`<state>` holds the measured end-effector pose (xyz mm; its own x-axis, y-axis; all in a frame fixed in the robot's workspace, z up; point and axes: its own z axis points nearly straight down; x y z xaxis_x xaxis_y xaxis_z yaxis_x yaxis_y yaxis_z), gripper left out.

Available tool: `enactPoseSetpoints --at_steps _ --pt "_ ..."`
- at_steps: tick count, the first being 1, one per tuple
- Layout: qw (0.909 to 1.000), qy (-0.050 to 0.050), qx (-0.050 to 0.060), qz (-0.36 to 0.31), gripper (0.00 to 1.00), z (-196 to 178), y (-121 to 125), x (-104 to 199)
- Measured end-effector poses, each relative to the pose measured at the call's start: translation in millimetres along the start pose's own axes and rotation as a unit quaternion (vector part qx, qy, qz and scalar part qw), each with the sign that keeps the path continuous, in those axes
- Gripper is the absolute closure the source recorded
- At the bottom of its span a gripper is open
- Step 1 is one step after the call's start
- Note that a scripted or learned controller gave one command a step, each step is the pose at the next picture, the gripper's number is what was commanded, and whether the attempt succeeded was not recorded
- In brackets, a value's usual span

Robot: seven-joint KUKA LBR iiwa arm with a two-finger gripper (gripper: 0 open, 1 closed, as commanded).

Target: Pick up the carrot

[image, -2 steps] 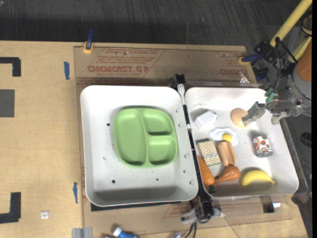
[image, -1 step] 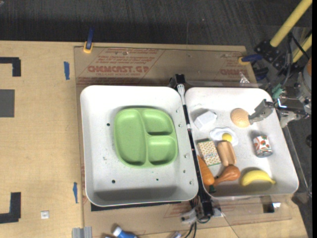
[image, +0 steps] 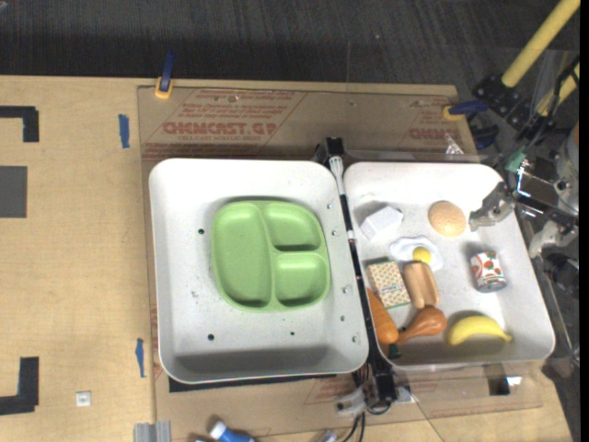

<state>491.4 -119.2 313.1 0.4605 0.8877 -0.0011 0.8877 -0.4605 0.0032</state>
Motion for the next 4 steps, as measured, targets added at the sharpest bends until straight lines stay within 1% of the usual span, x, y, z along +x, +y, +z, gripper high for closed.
enactPoseSetpoints --at_steps 1,2,3,4 --pt "0.9882 -0.001 0.004 0.153 0.0 9 -6 -13" --pt "0.9949 0.0 0.004 0.101 0.0 2 -20 15" --pt "0.9613 -0.001 0.004 0.276 0.0 10 -26 26" --pt "0.9299 -0.001 0.002 0.368 0.0 22 8 9"
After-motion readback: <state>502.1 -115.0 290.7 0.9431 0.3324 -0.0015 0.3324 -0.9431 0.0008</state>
